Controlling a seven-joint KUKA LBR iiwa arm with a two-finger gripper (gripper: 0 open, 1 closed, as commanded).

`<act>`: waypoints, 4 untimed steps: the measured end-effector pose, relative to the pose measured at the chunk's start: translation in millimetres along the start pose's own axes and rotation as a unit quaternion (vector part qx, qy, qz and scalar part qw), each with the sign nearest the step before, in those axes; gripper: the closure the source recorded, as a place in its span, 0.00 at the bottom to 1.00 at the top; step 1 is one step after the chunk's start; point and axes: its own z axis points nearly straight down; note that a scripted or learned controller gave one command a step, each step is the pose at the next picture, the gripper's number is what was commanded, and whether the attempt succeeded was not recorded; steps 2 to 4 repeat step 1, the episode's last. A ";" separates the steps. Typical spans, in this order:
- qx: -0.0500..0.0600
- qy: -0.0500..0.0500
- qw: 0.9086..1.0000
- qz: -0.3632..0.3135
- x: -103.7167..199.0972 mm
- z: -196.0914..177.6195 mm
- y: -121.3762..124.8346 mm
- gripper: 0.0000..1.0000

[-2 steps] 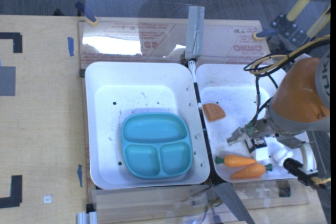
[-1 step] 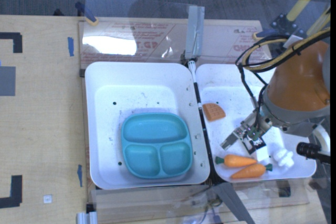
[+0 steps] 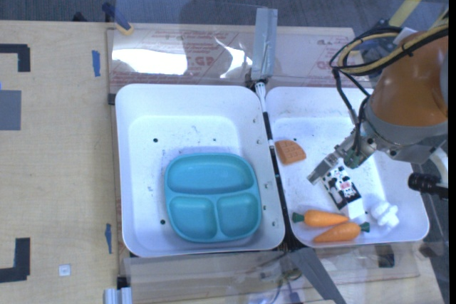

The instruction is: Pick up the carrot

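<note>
Inside the right white plastic bin [image 3: 313,117], the grey two-finger gripper [image 3: 329,171] hangs just above two orange carrots [image 3: 331,226] lying along the bin's near wall; whether its fingers are open cannot be told.

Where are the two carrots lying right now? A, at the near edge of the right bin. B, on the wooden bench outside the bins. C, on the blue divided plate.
A: both carrots lie along the near edge of the right bin, apart from the blue plate in the left bin.
</note>
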 end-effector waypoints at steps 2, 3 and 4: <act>0.001 0.002 1.000 -0.003 64.9 0.2 -1.6 0.00; 0.001 0.002 1.000 -0.003 64.9 0.2 -1.6 0.00; 0.001 0.002 1.000 -0.003 64.9 0.2 -1.6 0.00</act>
